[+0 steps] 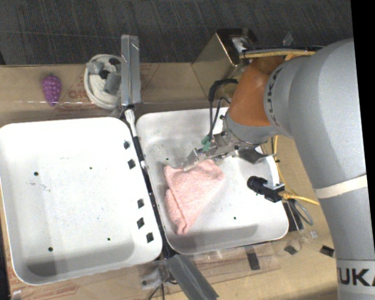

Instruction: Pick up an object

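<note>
Two white bins sit side by side on the table [9, 84]. Nearest, the pink cloth [190, 193] lies crumpled in the right bin [267, 227], its top edge bunched toward the end effector [201, 152]. That tool hangs low at the cloth's upper edge, likely placed to pinch a fold; whether it is spread or closed, I cannot tell. Beyond, a purple toy [51, 88] rests on the table.

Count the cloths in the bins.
1. A pink cloth lies in the right bin, left of centre, with the gripper at its upper edge. The arm hides part of that bin, so more could be hidden.
</note>
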Available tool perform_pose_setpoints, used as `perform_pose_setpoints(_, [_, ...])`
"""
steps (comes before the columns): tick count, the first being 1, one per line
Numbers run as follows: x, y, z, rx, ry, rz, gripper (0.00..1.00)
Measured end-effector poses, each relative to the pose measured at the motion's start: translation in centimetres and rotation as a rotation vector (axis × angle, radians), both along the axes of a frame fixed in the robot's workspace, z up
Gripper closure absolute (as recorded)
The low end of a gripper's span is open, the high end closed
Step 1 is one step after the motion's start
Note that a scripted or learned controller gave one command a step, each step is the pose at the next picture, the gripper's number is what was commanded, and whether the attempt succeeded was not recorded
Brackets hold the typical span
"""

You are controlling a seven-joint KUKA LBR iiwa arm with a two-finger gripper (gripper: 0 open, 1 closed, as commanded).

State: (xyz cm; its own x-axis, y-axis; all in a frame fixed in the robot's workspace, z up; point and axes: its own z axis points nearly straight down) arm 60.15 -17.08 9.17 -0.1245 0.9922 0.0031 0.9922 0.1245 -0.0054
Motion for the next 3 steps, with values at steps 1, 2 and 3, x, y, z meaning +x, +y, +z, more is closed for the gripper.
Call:
perform_pose_setpoints(1, [0.0, 0.0, 0.0, 0.0, 0.0, 0.0, 0.0])
perform_pose_setpoints(2, [0.0, 0.1, 1.0, 0.001, 0.002, 0.003, 1.0])
perform_pose_setpoints(3, [4.8, 2.5, 9.5, -0.002, -0.005, 0.017, 1.0])
